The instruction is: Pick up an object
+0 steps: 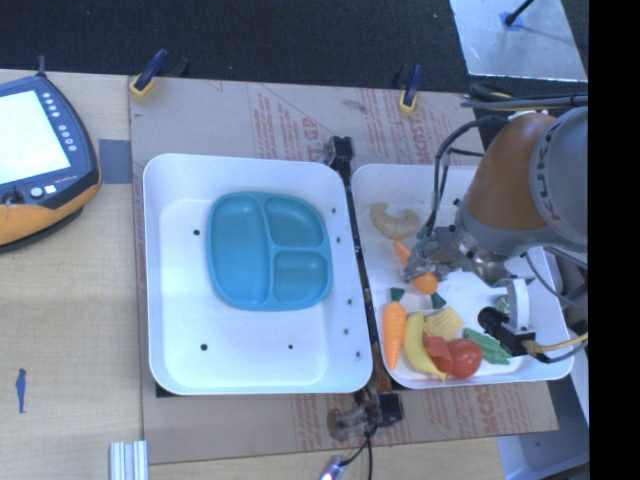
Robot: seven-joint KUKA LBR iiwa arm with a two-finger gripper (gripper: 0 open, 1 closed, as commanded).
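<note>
Toy foods lie in the right bin: a carrot, banana, tomato and a small orange piece. The pincer sits just above that orange piece; its opening cannot be determined. The left bin holds a blue divided plate.

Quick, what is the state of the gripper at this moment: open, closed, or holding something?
Gripper: cannot be told; it sits low in the right bin, over the small carrot.
</note>
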